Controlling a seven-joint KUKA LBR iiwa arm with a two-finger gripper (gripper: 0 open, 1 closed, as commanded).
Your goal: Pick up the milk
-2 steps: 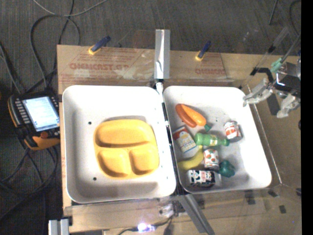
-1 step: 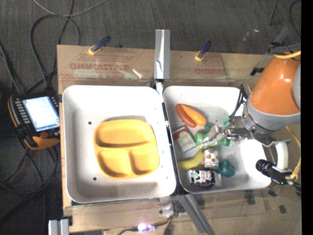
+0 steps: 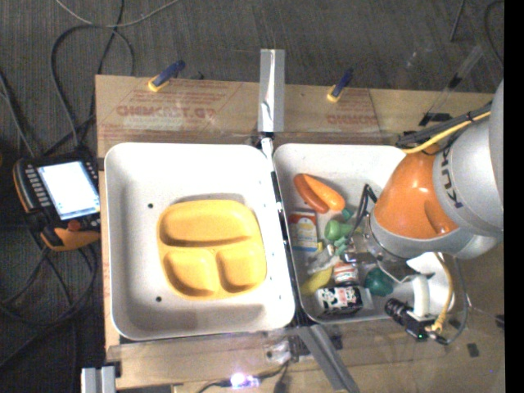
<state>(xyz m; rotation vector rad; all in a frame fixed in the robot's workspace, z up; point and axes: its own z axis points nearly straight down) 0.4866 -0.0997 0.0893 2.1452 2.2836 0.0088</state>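
The milk, as best I can judge, is the small black-and-white patterned carton (image 3: 340, 299) lying low in the right-hand shallow white plastic bin (image 3: 344, 158), close to its near wall. It rests among clutter: a yellow banana-shaped toy (image 3: 315, 281) just beside it on the left, a small red-labelled can (image 3: 345, 273) just above it, a teal round piece (image 3: 377, 282) to its right. Further up lie an orange carrot-shaped toy (image 3: 319, 191) and a green piece (image 3: 336, 229).

My gripper (image 3: 358, 252) sits under the orange wrist band, over the clutter and above the carton; whether it is spread or pressed together I cannot tell. Nothing visibly pinched.

Status: carton not lifted. The grasp and lift are left to do.

The left white bin (image 3: 131, 219) holds a yellow compartment tray (image 3: 213, 246).
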